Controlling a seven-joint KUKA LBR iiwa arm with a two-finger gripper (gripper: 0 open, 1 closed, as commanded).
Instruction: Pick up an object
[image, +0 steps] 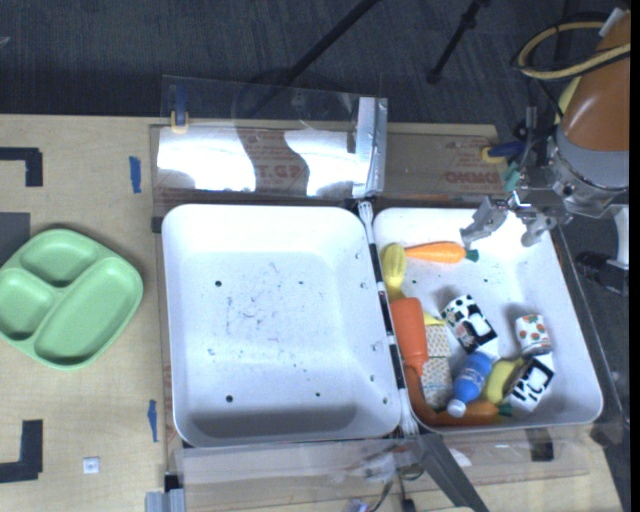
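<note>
The right bin (575, 330) holds a jumble of small things. A toy carrot (435, 253) lies near its back edge, next to a yellow piece (393, 265). Further forward lie a long orange cylinder (407, 335), a black-and-white spotted toy (468, 322), a blue bottle (470, 380), a spotted cup (532, 330) and a black-and-white box (533, 383). My gripper (510, 226) hovers over the bin's back right part, to the right of the carrot. It is open, with nothing between its fingers (481, 226).
The left bin (200, 230) sits beside the right one, sharing a middle wall. A green divided plate (65, 297) rests on the bench at far left. A clear panel (270, 150) stands behind the left bin. Cables hang by the arm at top right.
</note>
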